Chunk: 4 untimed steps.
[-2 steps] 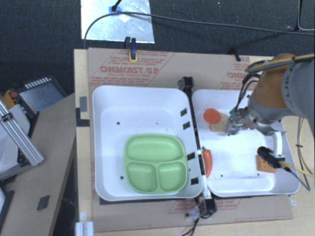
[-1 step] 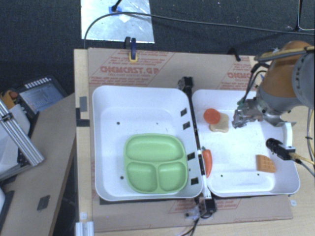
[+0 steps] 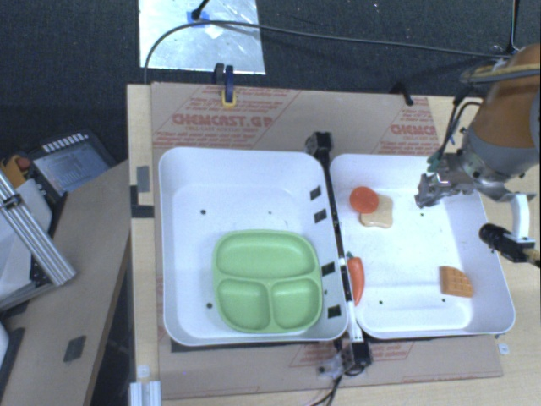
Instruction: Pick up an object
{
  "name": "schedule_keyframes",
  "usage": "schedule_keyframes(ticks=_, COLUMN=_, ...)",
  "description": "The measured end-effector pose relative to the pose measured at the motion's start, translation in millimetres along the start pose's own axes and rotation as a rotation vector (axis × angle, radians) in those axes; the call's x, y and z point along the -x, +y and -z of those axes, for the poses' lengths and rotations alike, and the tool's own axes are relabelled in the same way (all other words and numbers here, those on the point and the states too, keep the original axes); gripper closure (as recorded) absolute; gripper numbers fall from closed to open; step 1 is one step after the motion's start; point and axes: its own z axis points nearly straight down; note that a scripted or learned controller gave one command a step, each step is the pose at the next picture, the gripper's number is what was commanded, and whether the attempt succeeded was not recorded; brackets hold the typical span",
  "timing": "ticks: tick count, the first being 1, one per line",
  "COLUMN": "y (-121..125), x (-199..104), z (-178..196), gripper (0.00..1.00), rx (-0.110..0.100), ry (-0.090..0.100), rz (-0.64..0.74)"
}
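Nothing has been picked up yet, as far as I can see: the gripper [image 3: 427, 189] hangs over the upper right part of the right bin [image 3: 406, 324], a little to the right of the food items, and there is nothing between its fingers. From here it is small and dark, and I cannot tell whether it is spread or closed. So the whole pick looks to be ahead, meaning the approach, the closing and the lift. The right bin holds four candidates. An orange-red round piece, perhaps a toy tomato [image 3: 364, 199], sits touching a pale bread-like slice [image 3: 378, 215] near the bin's upper left. A red-orange carrot or pepper shape [image 3: 356, 278] lies along the left wall, lower down. A small brown waffle-like square [image 3: 456, 282] rests well apart toward the lower right. The round piece and slice are nearest the gripper, so I would guess one of them is the target. The left bin [image 3: 182, 227] carries a green divided tray [image 3: 266, 279] with three compartments, all bare. Both bins sit side by side on the surface [image 3: 355, 112].
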Motion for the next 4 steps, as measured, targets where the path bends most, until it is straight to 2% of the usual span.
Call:
schedule_keyframes(ticks=1, y=-0.5, x=-8.9, z=49.9, gripper=1.00, rx=-0.001, ry=0.000, rz=0.003)
schedule_keyframes(ticks=3, y=-8.7, x=-111.1, z=43.8, gripper=1.00, rx=-0.007, ry=0.004, rz=0.007)
schedule_keyframes(ticks=4, y=-1.7, x=-168.0, z=28.7, gripper=1.00, rx=-0.008, ry=0.005, rz=0.006)
